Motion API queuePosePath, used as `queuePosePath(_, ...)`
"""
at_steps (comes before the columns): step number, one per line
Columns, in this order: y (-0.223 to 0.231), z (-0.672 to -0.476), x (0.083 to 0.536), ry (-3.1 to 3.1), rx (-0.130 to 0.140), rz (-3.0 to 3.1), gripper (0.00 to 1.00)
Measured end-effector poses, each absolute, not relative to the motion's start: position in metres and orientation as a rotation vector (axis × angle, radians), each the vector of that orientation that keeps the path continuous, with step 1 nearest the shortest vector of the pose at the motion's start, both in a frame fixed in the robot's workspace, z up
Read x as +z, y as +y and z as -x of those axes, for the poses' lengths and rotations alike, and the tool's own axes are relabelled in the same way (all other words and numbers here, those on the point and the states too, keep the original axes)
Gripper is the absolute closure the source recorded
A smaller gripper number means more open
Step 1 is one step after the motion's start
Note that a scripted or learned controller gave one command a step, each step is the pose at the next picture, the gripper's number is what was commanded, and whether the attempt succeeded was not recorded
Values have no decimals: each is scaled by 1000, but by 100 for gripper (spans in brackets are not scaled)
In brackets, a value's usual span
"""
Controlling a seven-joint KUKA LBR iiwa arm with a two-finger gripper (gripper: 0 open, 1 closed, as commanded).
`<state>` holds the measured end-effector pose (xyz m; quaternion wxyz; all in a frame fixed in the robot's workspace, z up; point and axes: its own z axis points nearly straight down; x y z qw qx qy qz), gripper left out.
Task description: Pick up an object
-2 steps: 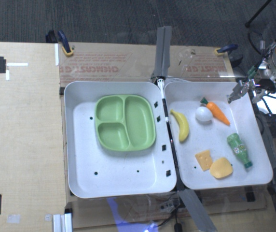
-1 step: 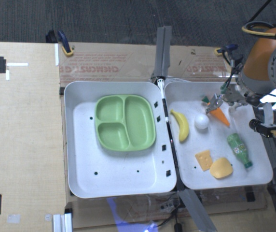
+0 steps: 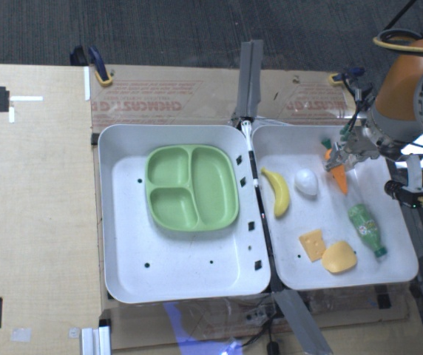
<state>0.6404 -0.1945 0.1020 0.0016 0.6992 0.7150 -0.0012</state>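
You're looking at a pale wooden bench [image 3: 34, 235] bearing two white bins [image 3: 123, 272] over dark carpet [image 3: 160, 13]. The gripper [image 3: 342, 157] is hovering at the carrot [image 3: 338, 176] in the right bin [image 3: 396, 268]; its grip I cannot tell.

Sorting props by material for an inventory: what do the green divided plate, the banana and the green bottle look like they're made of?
Green divided plate: likely moulded plastic, matte; uniform pale green with soft rounded dividers.
Banana: probably a plastic toy; smooth, even yellow skin without blemishes.
Green bottle: seems translucent plastic, glossy; light passes through its body. Too small to confirm further.
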Motion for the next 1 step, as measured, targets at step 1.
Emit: queuePosePath(1,-163,-616,191,2167,-2,-2274,100)
